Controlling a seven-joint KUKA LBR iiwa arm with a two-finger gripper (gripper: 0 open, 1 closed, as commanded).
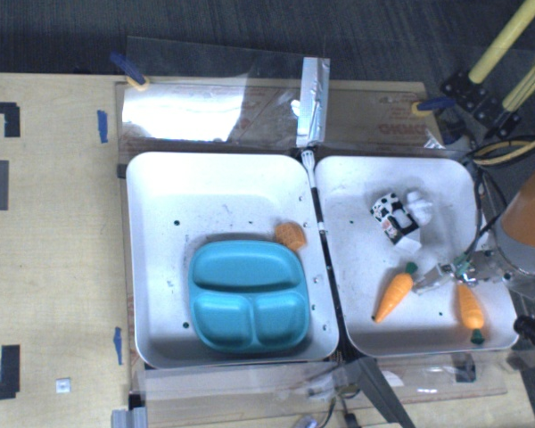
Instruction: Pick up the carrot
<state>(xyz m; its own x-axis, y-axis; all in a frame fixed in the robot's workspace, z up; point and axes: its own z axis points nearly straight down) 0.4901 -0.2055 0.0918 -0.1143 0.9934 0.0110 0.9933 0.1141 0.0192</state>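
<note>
In the left bin (160, 194) a blue divided tray (248, 296) is lying, with a small brown piece (291, 234) that is too blurred to name sitting at its upper right corner. In the right bin (348, 194) a carrot (393, 297) is resting just left of the gripper (446, 275), its green end pointing toward it. A second carrot (470, 308) is lying just below the gripper. The gripper is showing as a blur, so its spread cannot be told. The arm (522, 230) is being cut off at the right.
</note>
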